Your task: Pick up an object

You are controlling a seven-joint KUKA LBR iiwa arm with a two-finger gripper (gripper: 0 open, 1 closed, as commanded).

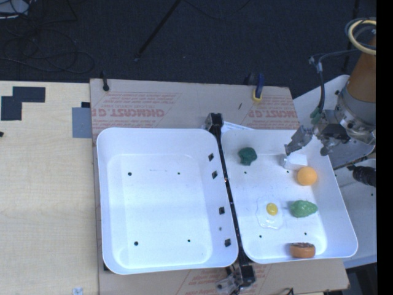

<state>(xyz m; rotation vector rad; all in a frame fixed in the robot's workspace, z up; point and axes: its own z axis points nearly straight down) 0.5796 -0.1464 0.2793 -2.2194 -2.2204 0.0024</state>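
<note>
Gripper above the right bin

Gripper (312, 141) hangs over the right bin (344, 226) near its far right corner, jaws apparently apart with nothing between them. Just beside it lies an orange ball (306, 176); a dark green piece (247, 155) sits well left.

gripper (312, 141) over right bin (344, 226) | orange ball (306, 176) just beside

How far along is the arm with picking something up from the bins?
Nothing looks picked yet. The gripper hangs open over the right bin, nothing between its fingers. The orange ball, nearest below it, the fried egg and the dark green piece lie in that bin. Descent, closing and lift remain.
</note>
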